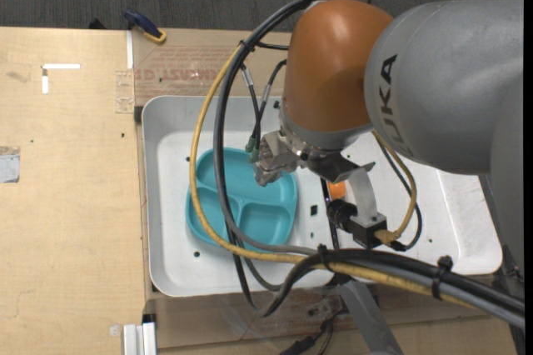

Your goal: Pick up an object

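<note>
The blue tray (pixel 250 207) with its little sections lies flat in the left white bin (pixel 162 257), near the middle. I think that makes it easy to reach from above. My pincer (pixel 268 163) hangs low over the tray's far right corner. I cannot tell how wide it is open, or if it holds anything. My arm (pixel 333 70) comes in from the right and bends down over the bin. The brown surface (pixel 67 195) spreads out to the left.

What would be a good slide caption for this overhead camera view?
Grey-and-orange robot arm reaches into a white bin, its gripper over a turquoise divided tray.
</note>
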Robot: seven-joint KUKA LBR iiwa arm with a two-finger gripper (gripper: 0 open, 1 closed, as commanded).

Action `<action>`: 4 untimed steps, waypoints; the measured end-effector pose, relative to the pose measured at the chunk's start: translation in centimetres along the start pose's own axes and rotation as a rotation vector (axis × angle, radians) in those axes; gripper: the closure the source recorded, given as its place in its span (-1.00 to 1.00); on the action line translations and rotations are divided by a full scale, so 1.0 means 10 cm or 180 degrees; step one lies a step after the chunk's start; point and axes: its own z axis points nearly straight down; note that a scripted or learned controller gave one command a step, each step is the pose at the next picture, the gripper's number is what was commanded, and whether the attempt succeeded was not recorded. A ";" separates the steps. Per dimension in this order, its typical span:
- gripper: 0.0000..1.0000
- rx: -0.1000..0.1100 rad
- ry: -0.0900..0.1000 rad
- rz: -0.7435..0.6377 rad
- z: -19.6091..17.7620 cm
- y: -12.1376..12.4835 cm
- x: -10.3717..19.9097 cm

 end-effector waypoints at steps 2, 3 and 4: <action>1.00 -0.0005 0.0005 0.0528 1.62 -0.35 -0.27; 1.00 -0.0001 -0.0004 0.1521 -0.09 -0.25 0.12; 1.00 0.0002 0.0002 0.2355 1.60 -0.32 -0.10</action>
